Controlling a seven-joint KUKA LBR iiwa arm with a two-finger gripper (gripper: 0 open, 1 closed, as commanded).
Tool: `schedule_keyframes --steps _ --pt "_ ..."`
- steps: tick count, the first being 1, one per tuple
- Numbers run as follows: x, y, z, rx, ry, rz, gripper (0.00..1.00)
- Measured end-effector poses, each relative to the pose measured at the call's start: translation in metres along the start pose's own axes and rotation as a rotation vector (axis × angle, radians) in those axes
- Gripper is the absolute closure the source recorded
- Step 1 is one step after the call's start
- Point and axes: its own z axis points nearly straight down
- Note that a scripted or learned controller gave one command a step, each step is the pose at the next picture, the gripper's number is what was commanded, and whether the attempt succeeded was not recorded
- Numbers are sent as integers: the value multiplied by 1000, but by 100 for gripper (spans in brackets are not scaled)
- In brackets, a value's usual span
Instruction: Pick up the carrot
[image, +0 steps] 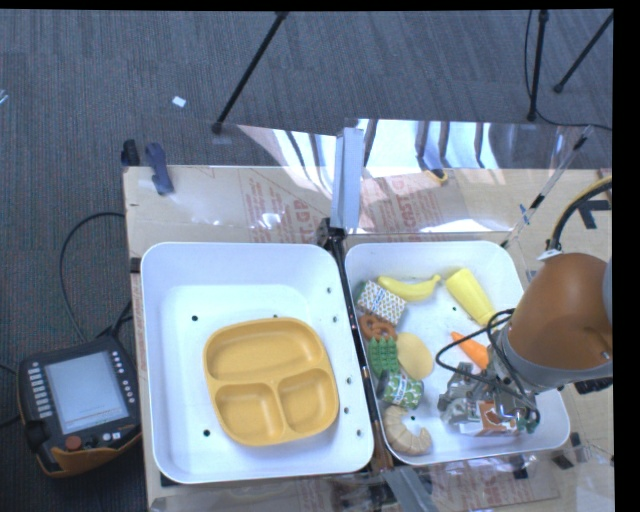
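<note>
The carrot (470, 349) is a small orange piece lying at a slant in the right bin (500, 256), right of centre. It sits against the left edge of the arm's orange wrist band (565, 315). My gripper (480, 405) hangs low over the front right part of that bin, just nearer the camera than the carrot. Its metal parts overlap an orange and white item (497, 420) on the bin floor. The carrot lies free on the bin floor, apart from the gripper.
The right bin also holds a banana (410, 289), a yellow bottle-like piece (470, 293), a checkered block (382, 301), a pale lemon-like piece (414, 354), a green can (400, 388) and a croissant (408, 428). A yellow divided plate (270, 380) lies in the left bin (170, 300).
</note>
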Motion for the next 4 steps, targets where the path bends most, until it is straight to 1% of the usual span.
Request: schedule_keyframes --steps 1,2,3,4 --pt "-19 48 -1 3 -4 240 100" --pt "12 62 1 2 2 589 100" --pt "12 61 -8 4 5 588 100" --pt "2 41 1 3 2 1262 100"
